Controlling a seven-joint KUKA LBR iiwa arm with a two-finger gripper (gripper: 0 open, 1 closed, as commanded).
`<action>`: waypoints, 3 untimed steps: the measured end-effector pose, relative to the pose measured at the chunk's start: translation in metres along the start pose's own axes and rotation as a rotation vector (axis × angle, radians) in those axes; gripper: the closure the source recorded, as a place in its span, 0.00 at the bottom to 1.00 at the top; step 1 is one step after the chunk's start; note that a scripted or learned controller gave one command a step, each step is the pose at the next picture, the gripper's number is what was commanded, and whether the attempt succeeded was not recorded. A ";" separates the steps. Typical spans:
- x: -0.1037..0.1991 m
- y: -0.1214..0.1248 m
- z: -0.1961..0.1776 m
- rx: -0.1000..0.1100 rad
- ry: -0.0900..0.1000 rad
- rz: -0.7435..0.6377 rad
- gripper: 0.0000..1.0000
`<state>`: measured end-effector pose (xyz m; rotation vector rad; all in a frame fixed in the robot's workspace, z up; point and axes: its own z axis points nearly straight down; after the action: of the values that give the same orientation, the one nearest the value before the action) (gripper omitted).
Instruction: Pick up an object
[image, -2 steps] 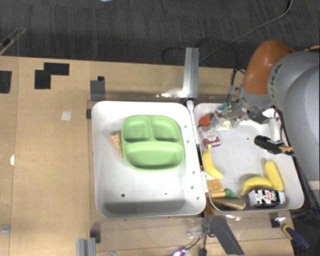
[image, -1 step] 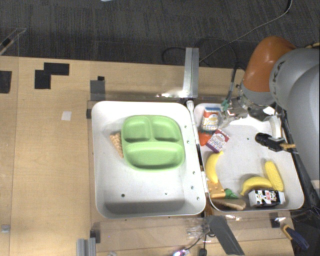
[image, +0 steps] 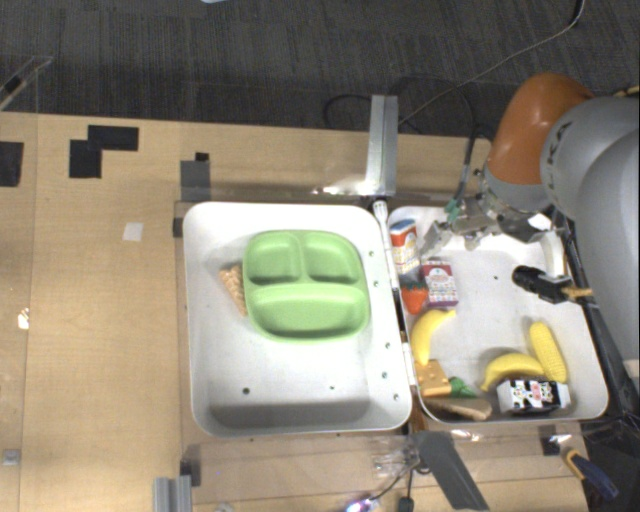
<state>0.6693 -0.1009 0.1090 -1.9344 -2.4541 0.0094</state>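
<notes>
With the pincer (image: 450, 225) poised at the upper left of the right bin (image: 500, 285), its state something you cannot tell, lower it squarely over the small carton (image: 439, 283) just beneath, clear of the neighbouring banana (image: 427, 334) and bin wall.

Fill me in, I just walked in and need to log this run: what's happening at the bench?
A grey arm with an orange band reaches in from the right, its gripper low over the far left part of the right bin, near a small carton and a can. Nothing is visibly between its fingers. Two bananas, a corn cob and other items lie in that bin. The left bin holds a green divided tray.
</notes>
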 end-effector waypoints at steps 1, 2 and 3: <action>0.017 -0.085 0.020 -0.028 -0.013 -0.031 0.00; 0.058 -0.009 -0.078 -0.022 -0.013 -0.253 0.00; 0.042 -0.033 -0.134 -0.021 -0.016 -0.362 0.00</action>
<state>0.6293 -0.0688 0.2436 -1.4722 -2.7845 -0.0063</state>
